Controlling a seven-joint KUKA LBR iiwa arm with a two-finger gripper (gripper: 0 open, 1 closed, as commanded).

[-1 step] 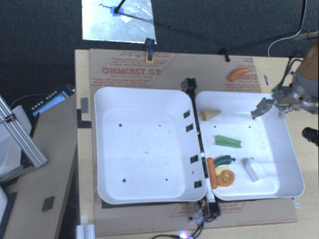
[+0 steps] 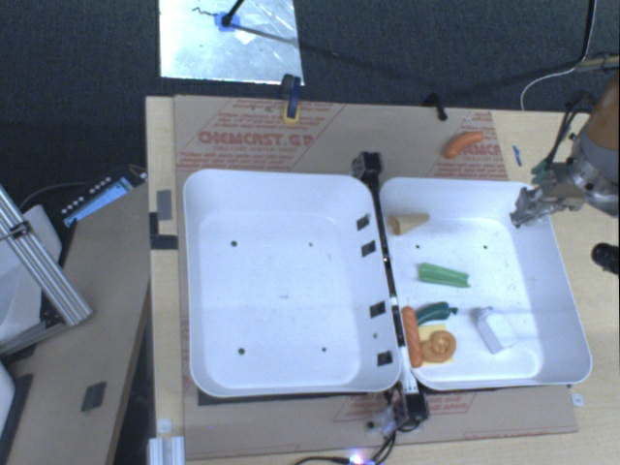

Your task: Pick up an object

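- While the gripper (image 2: 523, 211) hangs over the right bin's (image 2: 567, 303) far right rim, nothing is seen between its jaws; whether they are spread or pressed together cannot be told.
- Well to the jaws' left, the left bin (image 2: 281, 279) is seen.
- Below and left of the jaws, a green pod (image 2: 444, 276) is laid flat, apart from the rest; it is judged light, fairly stiff, and best pinched across its narrow middle.
- Nearer the jaws' left, a cone (image 2: 408, 223) is seen; its taper may slip.
- Farther below, a white block (image 2: 493, 329), a carrot (image 2: 411, 335) and an orange disc (image 2: 438, 345) are crowded together.
- Beyond the bin, a sausage (image 2: 463, 143) is seen.
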